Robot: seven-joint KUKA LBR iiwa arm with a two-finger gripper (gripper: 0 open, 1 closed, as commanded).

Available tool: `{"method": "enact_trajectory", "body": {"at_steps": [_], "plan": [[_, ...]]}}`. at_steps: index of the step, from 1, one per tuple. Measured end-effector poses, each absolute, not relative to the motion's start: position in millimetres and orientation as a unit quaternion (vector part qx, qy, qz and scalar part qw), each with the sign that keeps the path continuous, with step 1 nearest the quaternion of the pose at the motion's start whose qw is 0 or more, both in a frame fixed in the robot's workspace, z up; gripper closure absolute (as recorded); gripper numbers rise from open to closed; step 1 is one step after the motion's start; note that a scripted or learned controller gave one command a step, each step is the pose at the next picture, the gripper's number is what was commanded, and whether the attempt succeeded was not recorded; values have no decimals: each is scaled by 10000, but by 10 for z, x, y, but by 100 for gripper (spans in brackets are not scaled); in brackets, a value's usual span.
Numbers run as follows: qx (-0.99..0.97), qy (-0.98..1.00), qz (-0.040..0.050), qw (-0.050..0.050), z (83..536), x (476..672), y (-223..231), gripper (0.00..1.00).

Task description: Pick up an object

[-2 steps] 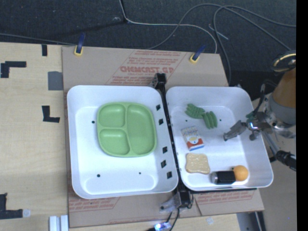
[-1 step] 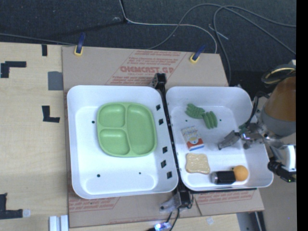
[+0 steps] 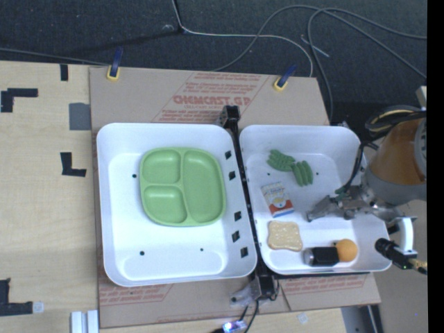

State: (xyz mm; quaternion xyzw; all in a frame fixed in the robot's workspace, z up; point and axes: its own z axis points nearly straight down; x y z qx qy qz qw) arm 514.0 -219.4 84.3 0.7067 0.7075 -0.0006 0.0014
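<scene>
Hovering low over the right white bin [image 3: 347,141], jaws [image 3: 318,212] look released, nothing between them. Approach step, by my read. Small red-and-white carton [image 3: 277,199] lies just beside; next move calls for descent and closing.

Toast slice [image 3: 284,236] flat in right bin [image 3: 347,139]

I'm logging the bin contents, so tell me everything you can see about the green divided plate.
The green divided plate is pale green, looks like smooth plastic, and is a rounded square with three compartments: two small ones on the camera view's left, one long one on the right. It lies flat, slightly rotated, on the floor of the left bin, nothing in it or touching it.
</scene>
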Motion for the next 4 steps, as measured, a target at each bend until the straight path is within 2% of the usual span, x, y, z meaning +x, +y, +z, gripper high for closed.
{"method": "enact_trajectory", "body": {"at_steps": [1, 2, 4], "plan": [[7068, 7074, -2, 30, 964, 5150, -2200, 100], [7065, 7077, 10, 25, 1582, 5217, -2213, 100], [7062, 7080, 11, 25, 2562, 5129, -2100, 100]]}}
